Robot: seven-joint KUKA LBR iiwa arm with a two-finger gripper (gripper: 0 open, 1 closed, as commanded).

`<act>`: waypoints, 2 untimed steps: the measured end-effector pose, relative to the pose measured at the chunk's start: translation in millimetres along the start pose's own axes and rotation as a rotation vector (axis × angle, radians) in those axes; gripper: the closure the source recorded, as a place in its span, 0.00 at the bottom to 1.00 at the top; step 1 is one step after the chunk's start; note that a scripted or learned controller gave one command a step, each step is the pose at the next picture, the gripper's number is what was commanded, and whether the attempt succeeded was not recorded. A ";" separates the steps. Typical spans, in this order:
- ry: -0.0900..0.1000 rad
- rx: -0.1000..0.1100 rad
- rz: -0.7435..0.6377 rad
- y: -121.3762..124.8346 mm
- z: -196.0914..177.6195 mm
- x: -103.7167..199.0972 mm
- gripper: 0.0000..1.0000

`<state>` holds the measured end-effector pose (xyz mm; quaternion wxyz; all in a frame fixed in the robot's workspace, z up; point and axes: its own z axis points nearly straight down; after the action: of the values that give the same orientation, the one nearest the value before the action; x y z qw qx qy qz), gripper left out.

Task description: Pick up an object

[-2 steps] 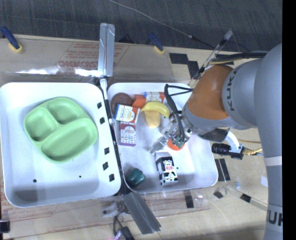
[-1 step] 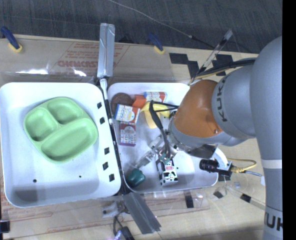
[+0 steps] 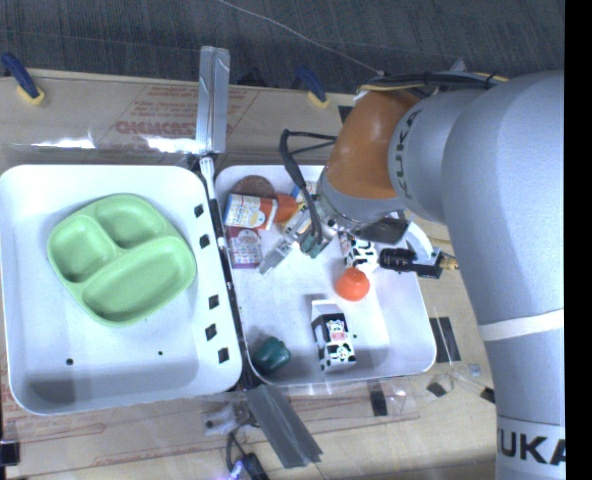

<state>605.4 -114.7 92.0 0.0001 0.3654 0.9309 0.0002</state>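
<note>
My gripper (image 3: 288,242) hangs low over the upper middle of the right bin (image 3: 408,330), below the arm's orange band. It sits just right of a red-and-white carton (image 3: 247,212) and a pinkish packet (image 3: 244,249). An orange ball (image 3: 353,285) lies to its lower right, touching a small black-and-white cow-patterned item (image 3: 360,256). A second cow-patterned box (image 3: 334,341) lies nearer the front. In the front left corner rests a dark green object (image 3: 271,353). A brown round thing (image 3: 256,185) sits at the back. I see nothing clearly held.
The left bin (image 3: 26,298) holds a light green divided plate (image 3: 122,256). A dark divider strip (image 3: 219,278) runs between the two bins. The arm's bulk covers the right bin's back right part. Clamps sit along the bench's far edge.
</note>
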 end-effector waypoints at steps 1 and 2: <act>0.002 0.003 0.120 -66.3 0.7 31.9 0.00; -0.010 -0.004 0.267 -81.5 -1.9 88.3 0.00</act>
<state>485.2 -114.4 93.9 0.0052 0.4859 0.8740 0.0003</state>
